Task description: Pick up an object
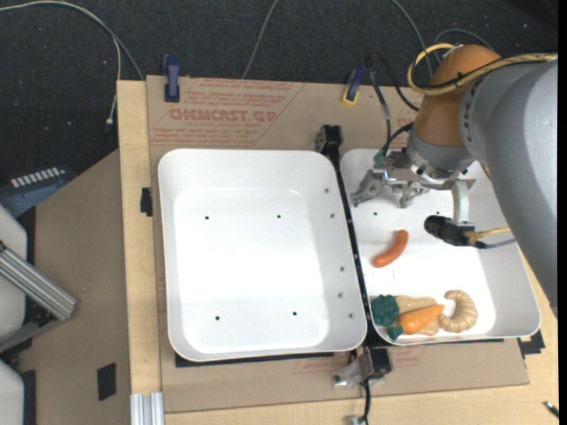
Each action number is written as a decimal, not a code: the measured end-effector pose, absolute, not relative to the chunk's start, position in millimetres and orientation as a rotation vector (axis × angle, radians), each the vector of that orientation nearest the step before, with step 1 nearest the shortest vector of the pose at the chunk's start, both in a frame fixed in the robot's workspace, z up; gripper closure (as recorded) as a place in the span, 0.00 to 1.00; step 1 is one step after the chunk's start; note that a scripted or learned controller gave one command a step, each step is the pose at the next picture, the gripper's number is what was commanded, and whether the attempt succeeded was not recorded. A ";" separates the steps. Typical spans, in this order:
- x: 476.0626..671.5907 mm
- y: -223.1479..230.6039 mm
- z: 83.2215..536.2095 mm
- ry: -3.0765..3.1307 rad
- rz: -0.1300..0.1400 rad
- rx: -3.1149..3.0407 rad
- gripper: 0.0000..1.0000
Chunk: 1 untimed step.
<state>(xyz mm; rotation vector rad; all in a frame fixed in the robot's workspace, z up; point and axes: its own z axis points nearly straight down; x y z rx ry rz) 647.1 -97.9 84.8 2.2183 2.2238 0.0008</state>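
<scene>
The likeliest thing to pick is the small orange sausage (391, 248), which lies alone on the floor of the right bin (505, 312), tilted, near the wall that this bin shares with its neighbour. Along the near edge of the same bin sits a little cluster: a green piece (384, 311), an orange carrot-like piece (423, 319) and a pale curled piece (461, 310), all touching or close to touching one another.

The gripper (391, 187) hangs over the far end of the right bin, above the sausage in the picture and apart from it. Its two metal fingers (365, 189) look spread, with nothing between them, though at this slant and size that reading is not certain. A black fitting (447, 229) hangs from the wrist, just beside the sausage's end of the bin.

Judged from this, the task is at its start: nothing is lifted and no object is touched. What is left is to line up over one piece, come down, close and raise it.

The left bin (257, 255) is plain white with a few small dark dots on its floor. Both bins rest on a brown cardboard sheet (221, 112) with red print, clipped at its far edge, over dark carpet crossed by thin pale cables (84, 11).
</scene>
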 end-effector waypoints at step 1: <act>571.4 -122.6 153.4 2.216 0.007 2.220 0.00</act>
